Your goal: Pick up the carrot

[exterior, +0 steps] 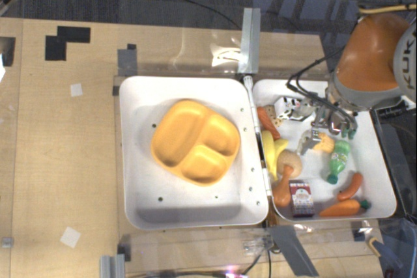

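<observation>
One carrot at rt bin front; end effector grip state unclear.

Grey arm with orange band — black cables, metallic gripper below the wrist.

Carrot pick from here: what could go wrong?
The carrot lies in the front right corner of the right bin, close to the wall, so the gripper may foul the rim. A sausage lies just above it and could be nudged or grabbed instead. The green bottle sits between gripper and carrot and may get knocked.
</observation>
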Motion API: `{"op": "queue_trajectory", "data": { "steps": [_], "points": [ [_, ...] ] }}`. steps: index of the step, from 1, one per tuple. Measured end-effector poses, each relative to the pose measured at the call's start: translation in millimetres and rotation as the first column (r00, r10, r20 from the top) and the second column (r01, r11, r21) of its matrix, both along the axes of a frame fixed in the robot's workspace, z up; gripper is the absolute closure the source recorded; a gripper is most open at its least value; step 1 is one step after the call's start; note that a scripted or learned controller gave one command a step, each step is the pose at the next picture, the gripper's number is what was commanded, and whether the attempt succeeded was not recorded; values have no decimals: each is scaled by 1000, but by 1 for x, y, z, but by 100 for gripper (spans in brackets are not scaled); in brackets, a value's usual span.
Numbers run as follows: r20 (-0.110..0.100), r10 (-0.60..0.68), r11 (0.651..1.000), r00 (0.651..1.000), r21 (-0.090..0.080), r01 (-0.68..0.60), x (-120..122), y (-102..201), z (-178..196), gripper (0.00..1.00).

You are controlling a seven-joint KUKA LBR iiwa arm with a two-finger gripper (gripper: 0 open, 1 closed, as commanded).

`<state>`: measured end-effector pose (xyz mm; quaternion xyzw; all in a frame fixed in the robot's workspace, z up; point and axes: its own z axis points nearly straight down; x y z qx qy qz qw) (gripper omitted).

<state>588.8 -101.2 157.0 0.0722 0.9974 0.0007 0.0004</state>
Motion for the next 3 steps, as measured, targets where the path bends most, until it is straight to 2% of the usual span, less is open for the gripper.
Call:
{"op": "queue_trajectory", "data": {
  "steps": [1,2,3],
  "points": [
    [10,139,990,990,-5,-139,0,-23,-51,0],
    [8,86,996,996,-3,-86,23,-25,-68,0],
    [20,91,996,996,-5,-91,27,-23,-54,100]
  ]
}}
